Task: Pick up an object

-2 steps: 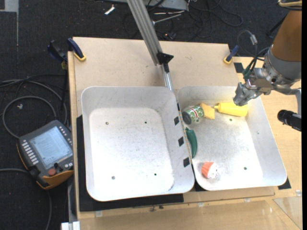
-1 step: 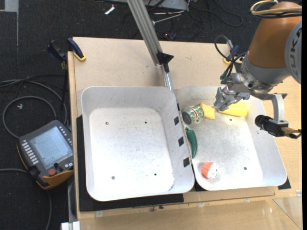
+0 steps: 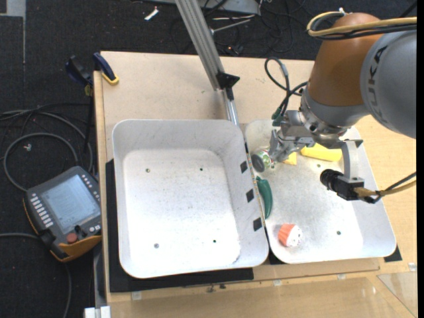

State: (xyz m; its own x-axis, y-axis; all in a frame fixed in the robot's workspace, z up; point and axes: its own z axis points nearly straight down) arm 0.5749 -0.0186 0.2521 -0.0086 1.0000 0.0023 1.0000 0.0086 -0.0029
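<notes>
My gripper [image 3: 281,152] hangs low over the upper left part of the right bin [image 3: 371,237]. Just left of it, by the bin's wall, lies a small round green and clear object [image 3: 260,161]. A yellow object [image 3: 322,153] lies right behind the gripper, partly hidden by the wrist. Along the left wall rests a dark green curved object [image 3: 265,195]. An orange and white object [image 3: 289,235] sits near the front of the same bin. I cannot make out anything held in the gripper.
The left bin [image 3: 126,138] adjoins the right one. A slanted metal pole [image 3: 205,42] ends at the bins' back junction. A black part with a cable [image 3: 339,183] hangs from the arm over the right bin. A teach pendant [image 3: 63,207] lies on the floor at left.
</notes>
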